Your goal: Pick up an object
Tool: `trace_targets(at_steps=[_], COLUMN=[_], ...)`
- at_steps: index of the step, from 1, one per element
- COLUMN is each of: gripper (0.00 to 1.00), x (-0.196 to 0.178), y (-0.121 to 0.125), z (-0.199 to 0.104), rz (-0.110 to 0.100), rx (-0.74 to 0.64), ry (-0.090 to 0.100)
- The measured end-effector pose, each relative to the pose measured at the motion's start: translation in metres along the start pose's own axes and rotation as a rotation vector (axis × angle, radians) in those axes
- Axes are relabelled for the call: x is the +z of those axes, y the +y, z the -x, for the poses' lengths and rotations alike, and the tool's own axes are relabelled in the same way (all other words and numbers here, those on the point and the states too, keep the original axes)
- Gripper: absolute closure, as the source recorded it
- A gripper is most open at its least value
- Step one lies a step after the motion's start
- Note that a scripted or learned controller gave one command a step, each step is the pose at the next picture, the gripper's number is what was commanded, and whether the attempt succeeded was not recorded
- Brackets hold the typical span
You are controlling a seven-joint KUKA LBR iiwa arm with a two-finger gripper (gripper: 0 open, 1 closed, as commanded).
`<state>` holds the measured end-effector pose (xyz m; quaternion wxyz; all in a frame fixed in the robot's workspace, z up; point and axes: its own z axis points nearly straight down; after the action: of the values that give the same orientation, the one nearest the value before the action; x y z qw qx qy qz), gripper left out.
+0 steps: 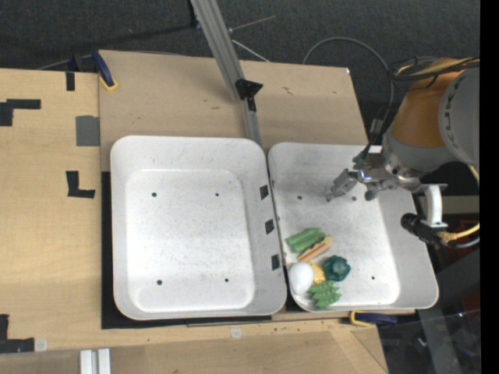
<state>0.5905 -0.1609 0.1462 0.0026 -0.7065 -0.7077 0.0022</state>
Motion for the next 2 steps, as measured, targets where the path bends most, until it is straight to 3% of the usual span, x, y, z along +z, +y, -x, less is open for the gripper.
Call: trace_targets(at_steps=[1, 2], gripper=[0.00, 1.00], x=[0.054, 0.041], y=[-0.002, 0.000], z=[-0.001, -0.001], rz=[-0.001, 0.004], rx=[0.000, 0.000], ry=[0.000, -0.001])
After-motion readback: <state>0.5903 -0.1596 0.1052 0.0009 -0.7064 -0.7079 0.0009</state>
